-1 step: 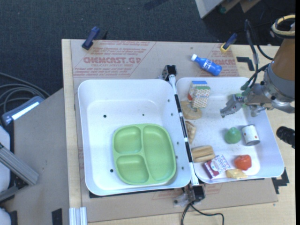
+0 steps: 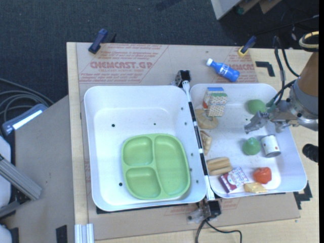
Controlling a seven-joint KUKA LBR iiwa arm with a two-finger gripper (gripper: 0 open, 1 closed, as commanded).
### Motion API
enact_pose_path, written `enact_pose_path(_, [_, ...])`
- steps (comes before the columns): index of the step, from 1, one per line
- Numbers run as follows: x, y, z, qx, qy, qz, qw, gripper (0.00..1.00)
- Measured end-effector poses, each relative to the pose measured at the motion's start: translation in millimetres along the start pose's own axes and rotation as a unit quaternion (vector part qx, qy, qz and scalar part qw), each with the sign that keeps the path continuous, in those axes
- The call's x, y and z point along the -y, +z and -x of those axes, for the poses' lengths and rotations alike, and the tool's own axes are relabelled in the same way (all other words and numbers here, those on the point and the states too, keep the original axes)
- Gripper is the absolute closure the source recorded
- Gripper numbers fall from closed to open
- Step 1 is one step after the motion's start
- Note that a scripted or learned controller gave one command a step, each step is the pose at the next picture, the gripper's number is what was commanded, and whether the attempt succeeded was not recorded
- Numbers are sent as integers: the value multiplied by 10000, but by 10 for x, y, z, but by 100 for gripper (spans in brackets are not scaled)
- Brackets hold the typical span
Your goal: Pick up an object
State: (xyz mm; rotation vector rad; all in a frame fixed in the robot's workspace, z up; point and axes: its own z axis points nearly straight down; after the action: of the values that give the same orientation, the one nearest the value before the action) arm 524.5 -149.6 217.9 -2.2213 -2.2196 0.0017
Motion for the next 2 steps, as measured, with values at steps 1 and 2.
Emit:
enact_pose_path(1, [14,1336,121,-3,-6,7,10000,0])
enact_pose_path(2, [10,1236,124,4,0,18,10000,100])
